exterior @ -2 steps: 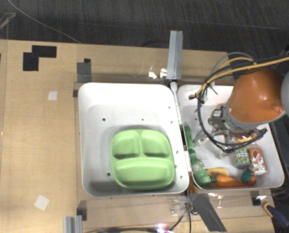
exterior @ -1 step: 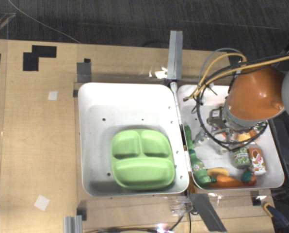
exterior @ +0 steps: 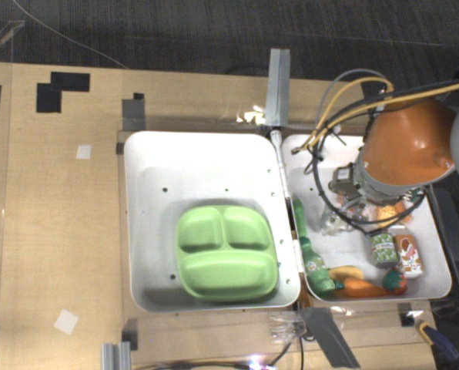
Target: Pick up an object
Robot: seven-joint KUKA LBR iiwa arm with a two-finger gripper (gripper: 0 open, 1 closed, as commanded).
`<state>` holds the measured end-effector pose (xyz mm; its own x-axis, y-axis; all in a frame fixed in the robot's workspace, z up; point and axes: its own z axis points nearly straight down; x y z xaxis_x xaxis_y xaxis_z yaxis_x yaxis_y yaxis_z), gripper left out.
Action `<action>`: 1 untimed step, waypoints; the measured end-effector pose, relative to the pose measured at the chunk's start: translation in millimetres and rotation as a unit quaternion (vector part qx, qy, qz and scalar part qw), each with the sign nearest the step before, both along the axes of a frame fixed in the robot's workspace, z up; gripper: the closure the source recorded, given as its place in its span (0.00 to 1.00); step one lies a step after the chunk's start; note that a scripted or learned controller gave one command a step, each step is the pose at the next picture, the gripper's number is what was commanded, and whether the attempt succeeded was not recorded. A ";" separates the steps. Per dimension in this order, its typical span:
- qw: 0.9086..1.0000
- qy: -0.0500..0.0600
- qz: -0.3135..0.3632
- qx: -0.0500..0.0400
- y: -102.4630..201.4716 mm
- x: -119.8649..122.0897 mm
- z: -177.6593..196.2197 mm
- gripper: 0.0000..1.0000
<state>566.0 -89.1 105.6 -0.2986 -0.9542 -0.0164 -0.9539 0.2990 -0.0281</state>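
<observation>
The wooden desk (exterior: 52, 230) bears two white bins. The left bin (exterior: 160, 168) holds a green divided tray (exterior: 226, 250). The arm's orange band (exterior: 407, 145) hangs over the right bin (exterior: 437, 272), hiding the hand. Below lie a green bottle (exterior: 302, 241), a carrot (exterior: 362, 288), and two small cartons (exterior: 383, 248) with unreadable labels.
</observation>
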 end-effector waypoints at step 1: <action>0.999 0.007 0.041 -0.005 -18.6 6.4 97.3 1.00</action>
<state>572.4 -107.7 202.9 -0.2200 -0.9755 -0.0027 -0.9753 0.2201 -0.0173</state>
